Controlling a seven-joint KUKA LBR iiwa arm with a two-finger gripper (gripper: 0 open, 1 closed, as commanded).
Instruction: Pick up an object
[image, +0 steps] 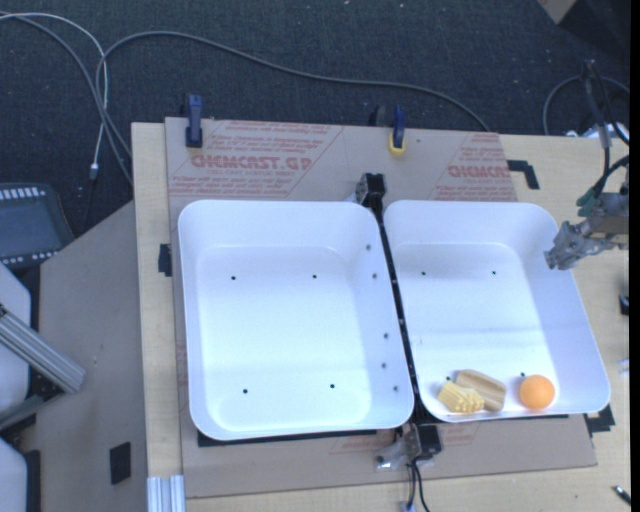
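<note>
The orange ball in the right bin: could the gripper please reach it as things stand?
Probably yes. The ball lies uncovered near the bin's front rim, apart from the two pieces beside it, and the gripper hovers at the same bin's far right edge.

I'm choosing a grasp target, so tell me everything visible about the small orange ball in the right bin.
The small orange ball is round, smooth and evenly orange, with a soft highlight on top; it looks like plastic or a toy fruit. It rests on the floor of the right white bin, close to the near rim and the near right corner. It stands apart from the yellow corn-like piece to its left.
</note>
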